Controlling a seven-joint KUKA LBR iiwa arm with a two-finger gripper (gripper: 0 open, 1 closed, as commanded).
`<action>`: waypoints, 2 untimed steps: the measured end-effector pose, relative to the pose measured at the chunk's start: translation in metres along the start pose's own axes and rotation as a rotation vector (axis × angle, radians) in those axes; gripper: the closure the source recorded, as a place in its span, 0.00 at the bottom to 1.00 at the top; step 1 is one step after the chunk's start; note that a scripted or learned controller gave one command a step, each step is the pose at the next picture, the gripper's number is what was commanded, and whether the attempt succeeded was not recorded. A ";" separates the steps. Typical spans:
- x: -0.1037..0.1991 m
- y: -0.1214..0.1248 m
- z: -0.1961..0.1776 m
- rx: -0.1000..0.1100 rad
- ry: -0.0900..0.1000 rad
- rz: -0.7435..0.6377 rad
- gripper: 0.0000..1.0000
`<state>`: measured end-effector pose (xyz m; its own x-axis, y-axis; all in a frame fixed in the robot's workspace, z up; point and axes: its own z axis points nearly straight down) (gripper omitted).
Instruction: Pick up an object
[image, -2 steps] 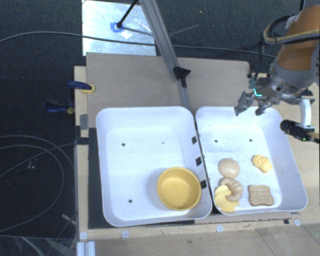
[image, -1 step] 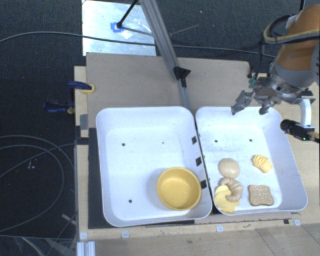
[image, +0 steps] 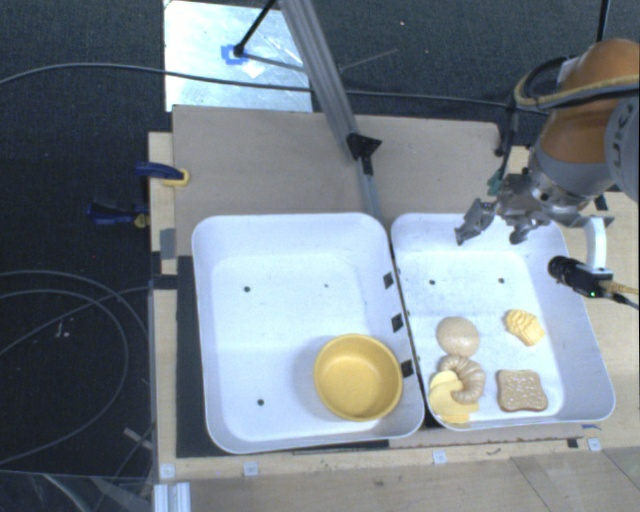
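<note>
I see dark carpet floor at far left with loose cables curling over it, and a blue clamp and a yellow-blue clamp on the left edge of the tan counter. A grey pole slants down from the top to the gap between the bins. Left bin holds a yellow bowl near its front right corner. Right bin holds the pickable stuff, all in its front half: round bun, croissant just in front of it and touching a yellow slice, waffle-like biscuit to the right, and a small yellow ridged piece behind the biscuit. The arm comes in from upper right, orange band on top. Tool hangs over the right bin's back edge, fingers spread, nothing between them, well apart from the food items.
</note>
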<state>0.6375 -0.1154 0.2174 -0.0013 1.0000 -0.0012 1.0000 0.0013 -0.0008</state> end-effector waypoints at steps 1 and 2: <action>-0.009 -0.005 0.055 0.002 0.000 0.001 0.00; -0.005 0.002 0.100 0.000 0.001 -0.004 0.00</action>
<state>0.6399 -0.1205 0.1174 -0.0050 1.0000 -0.0004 1.0000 0.0050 -0.0008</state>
